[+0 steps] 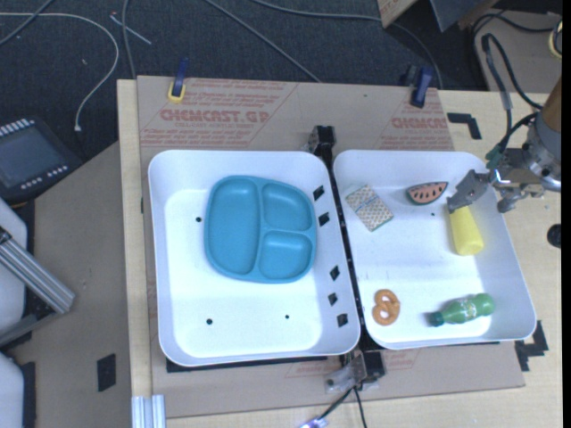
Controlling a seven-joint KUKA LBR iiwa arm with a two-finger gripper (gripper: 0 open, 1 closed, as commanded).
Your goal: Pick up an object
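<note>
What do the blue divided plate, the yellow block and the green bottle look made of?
Blue divided plate: likely moulded plastic, matte, uniform colour with soft rounded dividers. Yellow block: plastic or foam, smooth and even; the look leaves it open. Green bottle: probably glossy plastic, given the bright highlights along its body. All are guesses from appearance.

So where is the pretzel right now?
The pretzel lies in the right bin, near its front-left corner, left of the green bottle.
</note>
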